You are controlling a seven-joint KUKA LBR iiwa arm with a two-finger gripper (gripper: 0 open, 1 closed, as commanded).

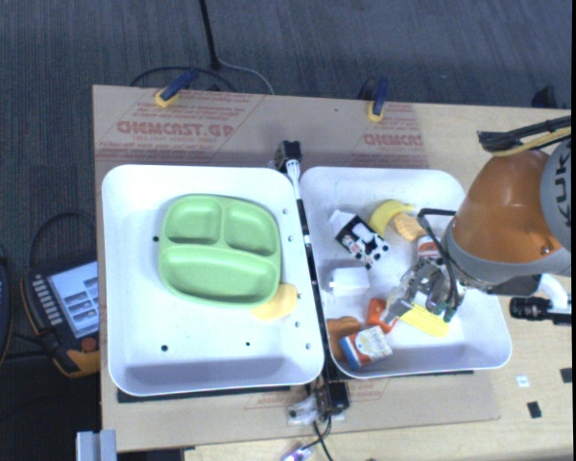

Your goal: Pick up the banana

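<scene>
Nearest the camera, along the right-hand shallow white bin's (480, 358) front wall: an orange-and-white packet (363, 344), with a small red-orange piece (377, 311) just behind it. Slightly further back, in the same bin: the grey two-finger end effector (424, 294), hanging over a flat yellow block (426, 321); whether released or clenched, impossible to tell. In the left-hand white bin (134, 353): a pale yellow banana (277, 303), lying against the front right corner of a green three-compartment plastic tray (221, 248), well apart from the end effector. Further back in the right bin: a black-and-white spotted toy (361, 239) and a yellow cup (394, 217). Farthest, at the rear edge of the brown board surface (298, 128): two clamps (376, 100).
</scene>
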